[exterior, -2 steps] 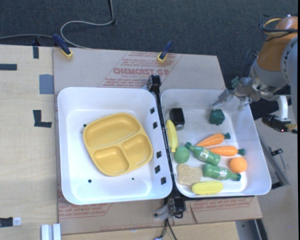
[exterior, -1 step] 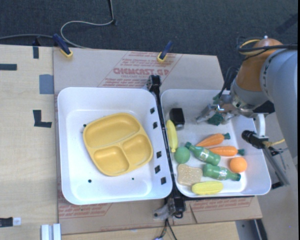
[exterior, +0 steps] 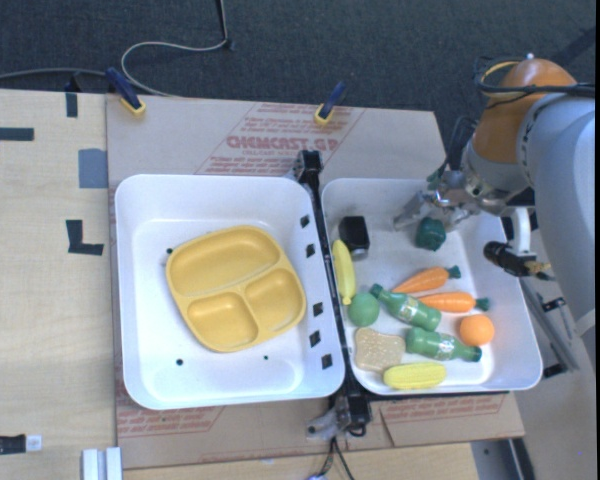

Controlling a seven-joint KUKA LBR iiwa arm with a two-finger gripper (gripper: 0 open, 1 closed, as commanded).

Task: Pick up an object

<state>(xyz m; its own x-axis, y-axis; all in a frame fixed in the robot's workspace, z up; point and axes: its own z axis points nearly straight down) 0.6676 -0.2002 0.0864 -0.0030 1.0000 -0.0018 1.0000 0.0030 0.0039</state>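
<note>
The right bin holds several toy foods. A small dark green object lies near its back right. My gripper hangs right over that object, open, its fingers splayed to either side of the object's top; whether they touch it I cannot tell. Elsewhere in the bin lie a black block, a yellow banana, a green ball, two carrots, two green bottles, an orange, a bread slice and a corn cob.
The left bin carries a yellow divided plate. The arm comes in over the right bin's far right edge. A black divider runs between the bins. Cardboard lies under both.
</note>
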